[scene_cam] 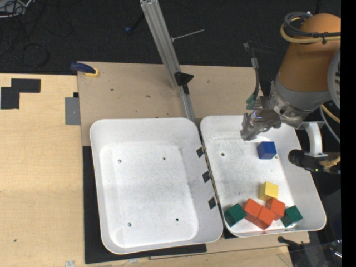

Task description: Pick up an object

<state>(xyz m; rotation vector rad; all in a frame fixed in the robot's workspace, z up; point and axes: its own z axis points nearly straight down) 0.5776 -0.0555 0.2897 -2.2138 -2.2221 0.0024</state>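
Nearest the camera, at the front of the right-hand shallow white bin (311, 202), sits a tight cluster of small blocks: two dark green blocks, one (235, 213) at the cluster's left end and one (291, 215) at its right end, with two orange-red blocks between them, the larger (256, 211) touching the smaller (276, 207). One yellow cube (271, 190) sits just behind the orange pair, touching or nearly touching them. One blue cube (267, 149) stands alone farther back in the same bin, well apart from the cluster. That makes six blocks in all, every one in the right bin. The left-hand shallow white bin (147, 185) lies beside it on the pale wooden worktop (39, 166), the two rims meeting along a row of three black clips (204, 175).

Reaching in from the right, the grey arm with its orange band (308, 46) angles down and leftward over the right bin's back part. Its pincer (251, 128) hangs near the bin's back rim, just behind and to the left of the blue cube, apart from it. Whether the pincer is spread or closed cannot be told from this view; no block is seen in it.
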